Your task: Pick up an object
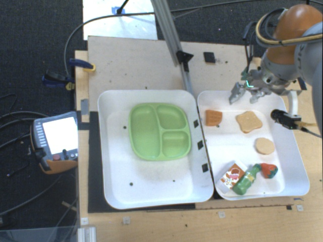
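Observation:
My gripper [246,95] hangs above the far edge of the right bin [290,158], its two fingers spread open with nothing between them. Just below it in the bin lies a tan bread slice [249,121]. Left of that sits a small orange-brown toast piece [213,117]. Nearer the front lie a round beige cookie [264,145], a red strawberry [269,170], a green bottle [247,180] and a small printed carton [231,177]. The gripper touches none of them.
The left bin [116,180] holds a green three-compartment plate [160,131]. A metal pole [169,26] slants over the back of the bench. Cables and a pendant [55,142] lie off the bench at left. The arm's black fitting [285,119] overhangs the right bin's right side.

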You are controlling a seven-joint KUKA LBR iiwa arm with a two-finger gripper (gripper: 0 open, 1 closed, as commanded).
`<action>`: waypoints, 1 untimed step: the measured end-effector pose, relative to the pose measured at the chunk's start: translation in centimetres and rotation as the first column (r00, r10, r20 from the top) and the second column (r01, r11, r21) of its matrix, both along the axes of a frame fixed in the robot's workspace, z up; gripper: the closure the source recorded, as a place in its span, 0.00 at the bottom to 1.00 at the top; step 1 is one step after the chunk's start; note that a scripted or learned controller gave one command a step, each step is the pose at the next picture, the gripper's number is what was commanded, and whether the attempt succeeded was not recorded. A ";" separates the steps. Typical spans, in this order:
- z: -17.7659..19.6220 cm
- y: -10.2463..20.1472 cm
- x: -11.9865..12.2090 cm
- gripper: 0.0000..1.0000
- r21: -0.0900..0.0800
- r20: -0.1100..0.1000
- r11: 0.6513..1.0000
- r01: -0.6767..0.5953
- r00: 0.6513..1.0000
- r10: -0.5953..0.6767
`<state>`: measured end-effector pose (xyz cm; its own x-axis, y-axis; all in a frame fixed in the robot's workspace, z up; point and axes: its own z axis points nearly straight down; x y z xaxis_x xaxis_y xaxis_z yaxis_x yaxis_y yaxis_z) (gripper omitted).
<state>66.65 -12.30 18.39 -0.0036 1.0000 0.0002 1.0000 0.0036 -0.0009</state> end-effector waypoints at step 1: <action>0.1 0.0 0.1 0.00 -0.001 0.003 1.000 0.000 1.000 0.000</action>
